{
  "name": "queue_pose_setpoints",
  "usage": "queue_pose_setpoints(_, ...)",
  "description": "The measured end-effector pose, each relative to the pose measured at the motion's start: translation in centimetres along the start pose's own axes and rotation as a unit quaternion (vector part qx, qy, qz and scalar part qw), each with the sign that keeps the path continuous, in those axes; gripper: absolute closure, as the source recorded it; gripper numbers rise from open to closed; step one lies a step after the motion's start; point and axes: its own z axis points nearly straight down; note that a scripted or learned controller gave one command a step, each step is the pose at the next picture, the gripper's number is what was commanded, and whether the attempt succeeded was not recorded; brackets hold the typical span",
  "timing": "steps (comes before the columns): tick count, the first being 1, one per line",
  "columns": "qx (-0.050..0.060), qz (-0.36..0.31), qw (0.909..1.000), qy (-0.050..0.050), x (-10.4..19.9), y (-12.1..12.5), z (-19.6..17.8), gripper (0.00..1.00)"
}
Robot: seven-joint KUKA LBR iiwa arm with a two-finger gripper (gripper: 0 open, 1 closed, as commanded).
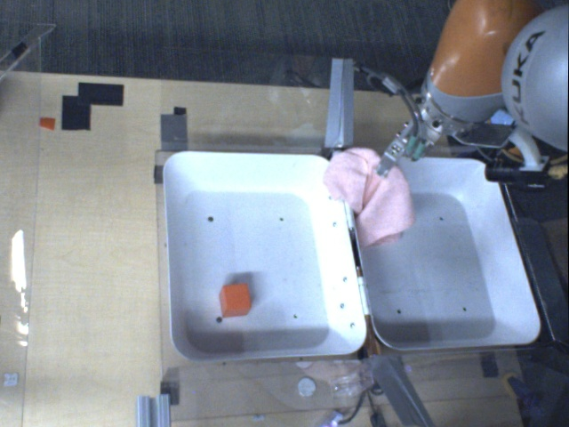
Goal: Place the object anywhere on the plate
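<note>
The pink cloth (372,196) is bunched up and hanging from the gripper (388,166), which has it pinched by its upper right part, so the fingers are closed on the fabric. It sits right over the divide between the two bins, at their far end: the upper lump overlaps the far right corner of the left bin (191,238), and the longer part droops down over the far left corner of the right bin (507,265). Can't really tell whether the bottom of the cloth touches the bin floor or just hangs above it.

The arm (484,47) comes in from the far right, orange band and grey shell up in the corner, with the thin wrist angling down and left to the cloth.

Over in the left bin there's a small orange block (236,300) sitting near the front left, well apart from the cloth. Both bins rest on the pale wooden bench (89,265), which has some black marks (87,103) at its far left.
</note>
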Motion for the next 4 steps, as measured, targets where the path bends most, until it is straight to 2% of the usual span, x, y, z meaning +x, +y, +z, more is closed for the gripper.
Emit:
queue_pose_setpoints(1,0.0,-0.002,1.0,0.0,-0.1,0.3,0.7,1.0)
queue_pose_setpoints(2,-0.001,-0.201,0.9796,0.0,5.4,1.3,0.5,1.0)
queue_pose_setpoints(3,-0.002,-0.367,0.9302,0.0,10.4,4.1,0.0,1.0)
queue_pose_setpoints(4,-0.002,-0.368,0.9298,0.001,16.0,5.6,-0.5,1.0)
